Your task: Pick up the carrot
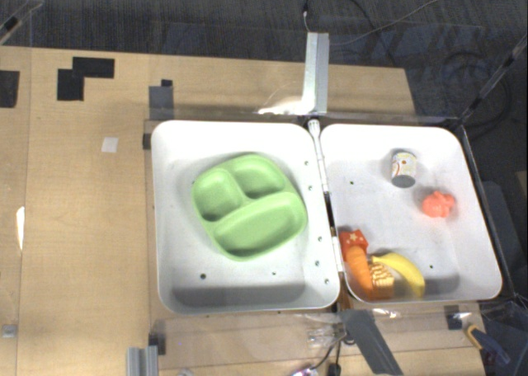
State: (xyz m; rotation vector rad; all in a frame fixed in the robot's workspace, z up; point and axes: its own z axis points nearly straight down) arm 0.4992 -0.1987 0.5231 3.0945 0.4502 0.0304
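Two shallow white bins sit side by side on a pale wooden tabletop (74, 226), their inner walls touching along a central seam. The left bin (177, 275) holds a green divided plate (249, 205) with three compartments, lying flat near the bin's middle. The right bin (462, 160) holds the small items. The carrot (356, 265), orange and lying roughly along the bin's left wall, rests in the near left corner of the right bin. A small red object (355, 240) touches its far end, and a yellow banana (406, 272) lies just beside it on the right, with an orange-and-yellow piece (380, 280) between them whose identity cannot be told. Well apart, toward the bin's far right, a small cylindrical can (403, 168) stands tilted and a pink-red lumpy object (439, 204) lies near it. Whether the end effector is released or clenched cannot be told; nothing grips the carrot.
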